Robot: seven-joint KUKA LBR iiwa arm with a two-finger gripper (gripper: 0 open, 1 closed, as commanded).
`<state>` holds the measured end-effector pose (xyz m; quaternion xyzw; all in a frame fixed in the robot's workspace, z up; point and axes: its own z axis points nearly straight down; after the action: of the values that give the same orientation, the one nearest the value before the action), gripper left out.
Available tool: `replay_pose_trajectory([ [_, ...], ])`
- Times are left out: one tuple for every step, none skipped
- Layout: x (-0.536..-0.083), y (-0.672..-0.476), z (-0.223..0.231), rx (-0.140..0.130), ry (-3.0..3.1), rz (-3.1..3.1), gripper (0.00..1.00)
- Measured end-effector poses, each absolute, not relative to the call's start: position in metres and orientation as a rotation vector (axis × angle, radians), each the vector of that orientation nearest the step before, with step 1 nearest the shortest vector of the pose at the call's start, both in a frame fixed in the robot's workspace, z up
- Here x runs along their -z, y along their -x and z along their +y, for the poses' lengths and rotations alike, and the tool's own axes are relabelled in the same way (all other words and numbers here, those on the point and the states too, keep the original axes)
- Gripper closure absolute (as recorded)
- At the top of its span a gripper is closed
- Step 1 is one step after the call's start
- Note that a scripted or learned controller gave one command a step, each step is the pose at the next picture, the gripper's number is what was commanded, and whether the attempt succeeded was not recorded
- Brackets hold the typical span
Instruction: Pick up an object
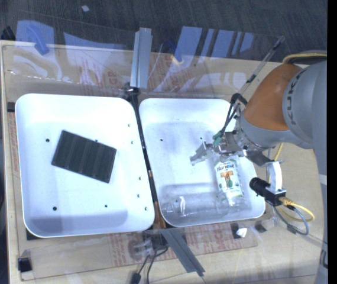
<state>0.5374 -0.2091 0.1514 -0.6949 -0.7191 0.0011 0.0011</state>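
One dark pad point(84, 155), two bottles point(229, 179) point(195, 205) (pincer point(203, 152) spread wide, holding nothing).

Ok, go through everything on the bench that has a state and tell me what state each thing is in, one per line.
Dark slatted panel: lying flat and askew in the left bin.
Labelled bottle: lying on its side in the right bin.
Clear plastic bottle: lying on its side along that bin's near wall.
Gripper: low inside the right bin beside the labelled bottle, nothing visibly between its fingers.
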Motion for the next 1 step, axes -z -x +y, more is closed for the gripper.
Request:
replay_pose_trajectory([
  [-0.1515, -0.5374, -0.2093, -0.003, 2.183, -2.257, 0.0],
])
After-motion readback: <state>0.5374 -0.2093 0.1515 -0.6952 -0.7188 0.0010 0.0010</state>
